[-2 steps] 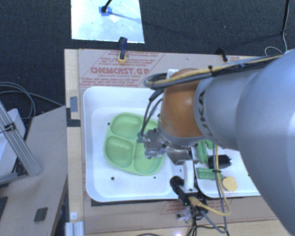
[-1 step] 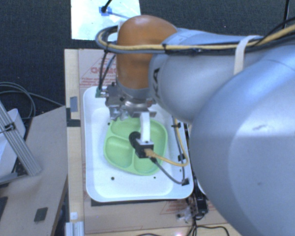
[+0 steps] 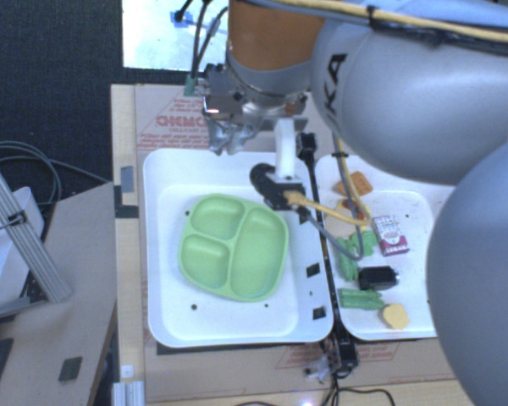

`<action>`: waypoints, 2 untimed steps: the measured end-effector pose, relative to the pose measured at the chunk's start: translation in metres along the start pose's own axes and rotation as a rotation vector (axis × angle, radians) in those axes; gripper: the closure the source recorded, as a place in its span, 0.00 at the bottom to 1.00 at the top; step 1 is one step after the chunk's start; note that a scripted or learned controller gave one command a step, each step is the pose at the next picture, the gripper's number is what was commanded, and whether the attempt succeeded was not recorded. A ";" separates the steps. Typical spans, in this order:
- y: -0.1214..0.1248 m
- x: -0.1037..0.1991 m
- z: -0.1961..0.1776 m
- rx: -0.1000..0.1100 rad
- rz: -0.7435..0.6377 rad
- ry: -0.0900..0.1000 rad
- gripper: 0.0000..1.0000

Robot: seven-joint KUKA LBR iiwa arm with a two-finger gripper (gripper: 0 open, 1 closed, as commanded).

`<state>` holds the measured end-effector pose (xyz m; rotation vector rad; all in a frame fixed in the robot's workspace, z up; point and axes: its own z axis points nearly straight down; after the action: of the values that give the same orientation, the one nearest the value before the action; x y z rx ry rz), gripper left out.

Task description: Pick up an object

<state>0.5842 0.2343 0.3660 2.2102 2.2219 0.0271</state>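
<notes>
**While a green divided plate point(image 3: 234, 248) lies unpicked, the gripper point(image 3: 227, 138) hangs at the bin's far rim**

Since it is the one object in the white bin point(image 3: 165, 311) on the view's left, the plate is judged the likeliest thing to be picked up. It is laid flat and face up near the bin's middle, with three compartments showing, and is tilted slightly against the bin's sides. Its low rim is probably the one place where a grip could be had.

Beyond the plate's far edge, over the bin's far rim, the gripper is seen pointing down, apart from the plate. Whether it is open or closed cannot be told from this slanted view, and nothing is seen held in it.

Further out, the second white bin point(image 3: 415, 205) is set alongside. Small things are scattered in it: a red-and-white packet point(image 3: 392, 235), a small black block point(image 3: 377, 277), green pieces point(image 3: 360, 298), a yellow disc point(image 3: 395, 316) and an orange piece point(image 3: 358, 184). Part of this bin is hidden by the grey arm.
</notes>
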 end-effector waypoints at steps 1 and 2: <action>-0.001 0.000 -0.001 0.013 -0.007 -0.006 1.00; -0.063 0.001 -0.034 0.018 -0.001 -0.005 1.00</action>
<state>0.5209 0.2347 0.3987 2.2150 2.2298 0.0021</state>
